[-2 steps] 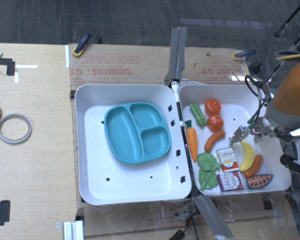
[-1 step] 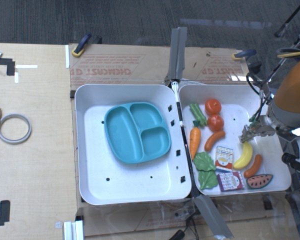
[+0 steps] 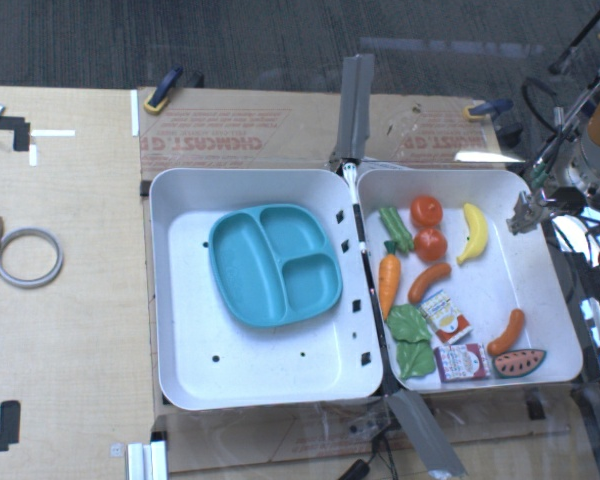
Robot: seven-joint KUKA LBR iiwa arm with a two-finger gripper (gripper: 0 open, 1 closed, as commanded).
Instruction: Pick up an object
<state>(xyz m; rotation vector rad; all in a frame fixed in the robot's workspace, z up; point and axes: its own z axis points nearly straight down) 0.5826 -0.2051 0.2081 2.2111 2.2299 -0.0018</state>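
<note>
The right bin (image 3: 565,298) holds several toy foods. A yellow banana (image 3: 471,232) lies near its far right. Left of the banana are two red tomatoes (image 3: 426,210) (image 3: 431,243) and a green vegetable (image 3: 396,228). An orange carrot (image 3: 388,280), a sausage (image 3: 428,281), a green leaf (image 3: 410,333) and a small carton (image 3: 445,316) fill the middle. A pink box (image 3: 461,362), a second sausage (image 3: 506,332) and a watermelon slice (image 3: 520,362) lie near the front. My gripper (image 3: 525,214) hangs over the bin's far right edge, right of the banana, and holds nothing that I can see.
The left bin (image 3: 180,368) carries a teal divided plate (image 3: 276,264). A tape roll (image 3: 25,257) lies on the wooden bench at far left. Blue clamps (image 3: 163,90) (image 3: 488,110) sit on the cardboard behind the bins. Cables hang at the right.
</note>
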